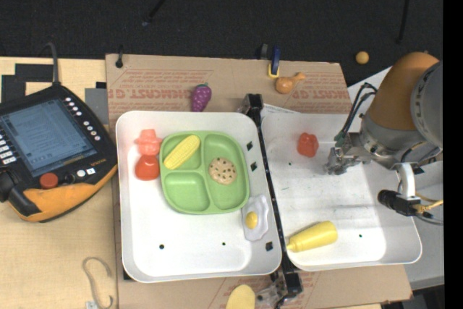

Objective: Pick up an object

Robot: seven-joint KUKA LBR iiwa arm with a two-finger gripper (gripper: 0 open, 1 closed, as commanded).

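Black cloth hangs behind the worktop (pixel 72 257), and two white bins sit side by side on brown cardboard (pixel 217 79).

Down low in the right bin (pixel 405 250) is the end effector (pixel 337 163). It is small and dark from up here, so I cannot tell if it is wide or narrow. Nothing shows inside it.

Just to its left, near but not touching, is a red pepper (pixel 307 145). That looks like the closest thing to pick up. To do it well, I think the end effector should slide left until it is right over the pepper, then go straight down and squeeze it in the middle.

A yellow bottle (pixel 312 236) lies at the front of the same bin.

The left bin (pixel 188 257) holds a green plate (pixel 189 197) with corn (pixel 180 150) and a cookie (pixel 223 171). A red toy (pixel 147 154) is beside the plate.

A screen with an orange edge (pixel 47 148) lies far left.
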